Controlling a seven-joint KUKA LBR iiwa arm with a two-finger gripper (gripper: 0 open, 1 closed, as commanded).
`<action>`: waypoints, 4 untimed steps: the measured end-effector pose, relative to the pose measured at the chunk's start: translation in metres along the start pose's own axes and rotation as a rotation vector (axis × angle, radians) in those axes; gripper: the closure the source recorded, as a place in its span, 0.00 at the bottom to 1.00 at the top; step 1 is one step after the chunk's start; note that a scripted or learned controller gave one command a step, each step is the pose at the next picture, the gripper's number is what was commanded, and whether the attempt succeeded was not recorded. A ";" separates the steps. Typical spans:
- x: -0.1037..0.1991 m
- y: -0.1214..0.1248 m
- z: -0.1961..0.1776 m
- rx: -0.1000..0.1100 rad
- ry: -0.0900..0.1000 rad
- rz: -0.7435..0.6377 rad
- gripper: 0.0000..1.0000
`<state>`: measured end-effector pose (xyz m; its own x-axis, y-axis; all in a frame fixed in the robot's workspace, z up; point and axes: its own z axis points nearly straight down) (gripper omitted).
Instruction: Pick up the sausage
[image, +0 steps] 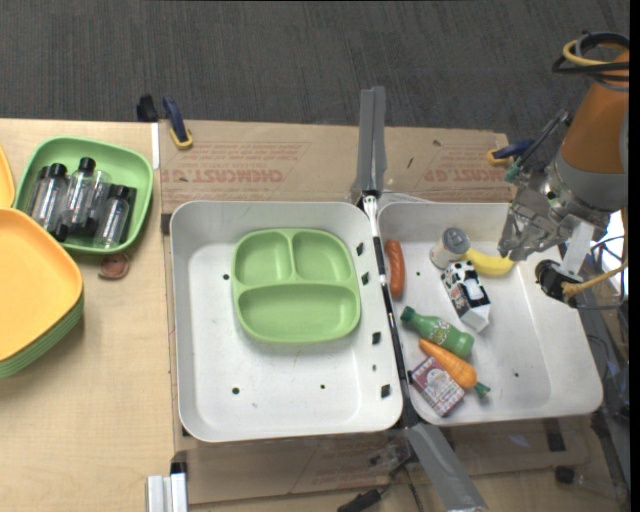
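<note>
Approach step: hand (522, 243), finger state can't tell, hangs over banana (491, 263), well apart from sausage (396, 268) by right bin's (560, 385) left wall; next needs leftward reach.

Glossy plastic sausage (396, 270), smooth matt green plastic tray (296, 284), white plastic bins (200, 330), brown cardboard backing (260, 165)

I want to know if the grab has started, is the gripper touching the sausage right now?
Apart. The camera view shows the gripper near the banana at the right bin's far side, with the sausage well across the bin by its left wall.
</note>
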<state>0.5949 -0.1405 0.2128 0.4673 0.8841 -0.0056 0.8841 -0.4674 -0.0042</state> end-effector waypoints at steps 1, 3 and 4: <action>-0.069 0.000 0.003 0.001 0.003 0.607 1.00; -0.095 -0.013 0.123 0.007 0.007 0.601 1.00; -0.117 -0.055 0.124 0.006 0.005 0.885 1.00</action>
<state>0.4909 -0.2190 0.0901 0.9801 0.1986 -0.0049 0.1985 -0.9801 -0.0059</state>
